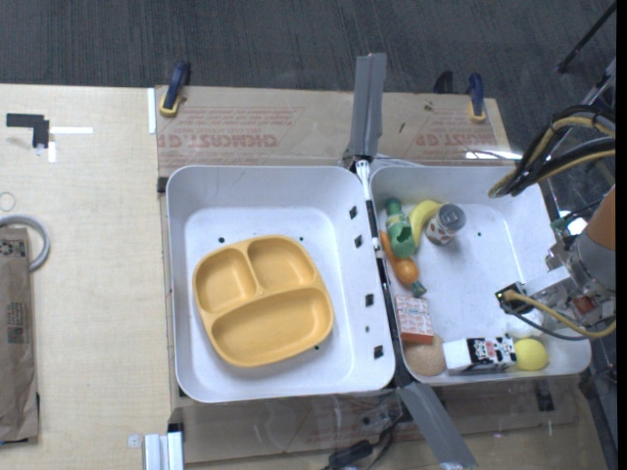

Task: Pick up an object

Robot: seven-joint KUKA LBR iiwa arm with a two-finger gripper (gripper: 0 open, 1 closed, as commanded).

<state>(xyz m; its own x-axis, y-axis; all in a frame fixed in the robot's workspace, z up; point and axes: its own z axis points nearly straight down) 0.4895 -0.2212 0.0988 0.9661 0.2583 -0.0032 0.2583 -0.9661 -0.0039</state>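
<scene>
The end effector [588,297] sits at the right bin's [470,272] right wall, nothing visibly held; its opening cannot be told. Just left of the lemon [530,354] lies a cow-patterned carton [480,353]. The left bin [186,292] carries a yellow divided plate [263,300].

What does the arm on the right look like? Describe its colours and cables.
Little of the arm enters at the right edge: a grey body with metal fittings. Black and yellow cables loop above it, and another yellow-and-black cable curls beneath, over the right bin.
</scene>
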